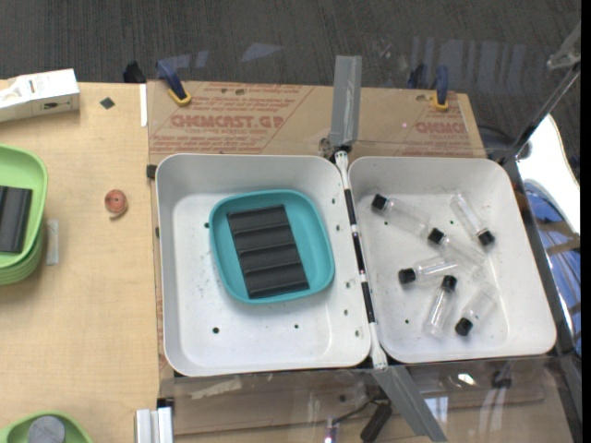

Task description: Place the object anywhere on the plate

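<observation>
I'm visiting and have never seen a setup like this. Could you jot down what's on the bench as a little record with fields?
left bin: holds a teal plate
plate: carries a black ridged insert
right bin: holds clear vials with black caps, about six, lying scattered
vials on plate: none yet
under the bins: brown cardboard
far left of bench: green tray, small red knob
</observation>
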### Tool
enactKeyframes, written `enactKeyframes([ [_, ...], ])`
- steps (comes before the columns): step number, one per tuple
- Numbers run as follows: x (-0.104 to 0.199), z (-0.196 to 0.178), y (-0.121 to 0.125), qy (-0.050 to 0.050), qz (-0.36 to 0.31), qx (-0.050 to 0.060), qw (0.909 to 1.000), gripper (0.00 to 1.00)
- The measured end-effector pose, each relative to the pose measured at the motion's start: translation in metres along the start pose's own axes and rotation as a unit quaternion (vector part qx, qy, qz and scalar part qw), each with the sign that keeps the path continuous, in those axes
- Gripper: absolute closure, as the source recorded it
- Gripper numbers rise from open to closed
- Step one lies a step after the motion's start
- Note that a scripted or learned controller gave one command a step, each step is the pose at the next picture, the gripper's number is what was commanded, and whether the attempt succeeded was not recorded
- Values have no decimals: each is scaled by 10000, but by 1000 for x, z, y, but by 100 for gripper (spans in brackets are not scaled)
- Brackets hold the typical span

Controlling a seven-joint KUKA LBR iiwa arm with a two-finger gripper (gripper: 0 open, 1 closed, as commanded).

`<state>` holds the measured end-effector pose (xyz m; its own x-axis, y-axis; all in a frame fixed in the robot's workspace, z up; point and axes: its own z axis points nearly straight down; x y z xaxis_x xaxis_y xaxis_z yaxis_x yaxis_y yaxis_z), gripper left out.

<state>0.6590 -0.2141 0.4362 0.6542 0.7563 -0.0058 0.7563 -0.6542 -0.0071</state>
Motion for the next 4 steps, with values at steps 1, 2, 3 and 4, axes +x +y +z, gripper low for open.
enactKeyframes([
  [1, -3, 1, -6, -4, 452, 11, 9990, 0],
  [2, -9, 2, -5, -7, 939, 15, 9956, 0],
  [3, -13, 2, -5, -11, 1496, 18, 9888, 0],
  [4, -15, 0, -4, 1, 2143, 7, 9768, 0],
])
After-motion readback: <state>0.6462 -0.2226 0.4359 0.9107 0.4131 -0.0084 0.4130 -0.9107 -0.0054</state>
